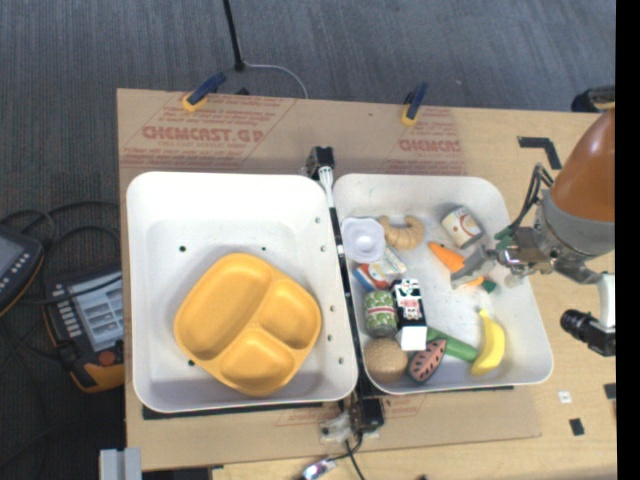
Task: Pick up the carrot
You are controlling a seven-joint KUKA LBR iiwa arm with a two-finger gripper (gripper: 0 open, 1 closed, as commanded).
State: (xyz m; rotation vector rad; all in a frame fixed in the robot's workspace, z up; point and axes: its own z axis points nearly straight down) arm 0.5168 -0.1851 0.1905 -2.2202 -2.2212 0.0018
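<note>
The carrot (pixel 447 257), small and orange, lies in the right bin (pixel 520 368), in its upper middle part. My gripper (pixel 470 274) reaches in from the right and sits low in that bin, just right of and slightly below the carrot. Its tip is close to the carrot's right end. I cannot tell whether the two touch. The grey arm with its orange band (pixel 590 173) hangs over the bin's right rim.
Around the carrot lie a white cup (pixel 363 236), a tan pastry (pixel 405 231), a small can (pixel 460 225), a milk carton (pixel 407 303) and a banana (pixel 487 343). A yellow divided plate (pixel 250 320) fills the left bin (pixel 150 208).
</note>
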